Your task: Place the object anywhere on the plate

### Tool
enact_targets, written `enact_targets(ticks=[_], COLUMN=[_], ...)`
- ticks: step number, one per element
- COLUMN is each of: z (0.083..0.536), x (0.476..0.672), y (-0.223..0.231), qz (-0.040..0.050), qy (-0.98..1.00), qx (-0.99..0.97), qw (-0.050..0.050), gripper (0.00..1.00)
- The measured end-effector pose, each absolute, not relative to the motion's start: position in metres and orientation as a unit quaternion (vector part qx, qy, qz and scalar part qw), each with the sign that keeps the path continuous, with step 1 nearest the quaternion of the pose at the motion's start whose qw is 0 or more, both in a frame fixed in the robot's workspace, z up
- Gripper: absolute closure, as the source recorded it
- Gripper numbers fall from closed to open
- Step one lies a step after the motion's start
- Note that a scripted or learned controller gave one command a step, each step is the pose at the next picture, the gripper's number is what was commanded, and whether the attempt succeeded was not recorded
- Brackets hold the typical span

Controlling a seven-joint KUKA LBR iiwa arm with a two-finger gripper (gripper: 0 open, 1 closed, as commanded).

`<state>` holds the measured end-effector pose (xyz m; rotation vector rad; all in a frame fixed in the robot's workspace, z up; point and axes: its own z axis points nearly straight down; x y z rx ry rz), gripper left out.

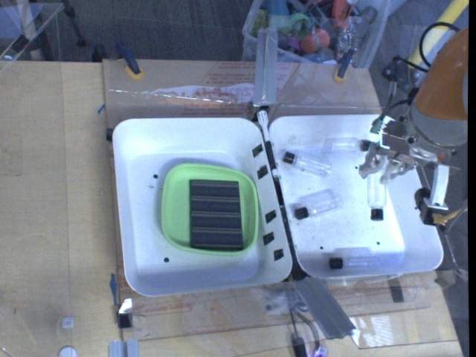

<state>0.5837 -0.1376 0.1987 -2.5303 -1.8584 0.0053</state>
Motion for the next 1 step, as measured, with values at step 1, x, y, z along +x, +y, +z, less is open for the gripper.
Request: enact_targets(ticks=[1], z=[0.1989], x=[0.5838], y=[-0.1377], qz=[0.0015], qy=[-0.592], qx=[-0.806], qw=[0.001], gripper=[0.0])
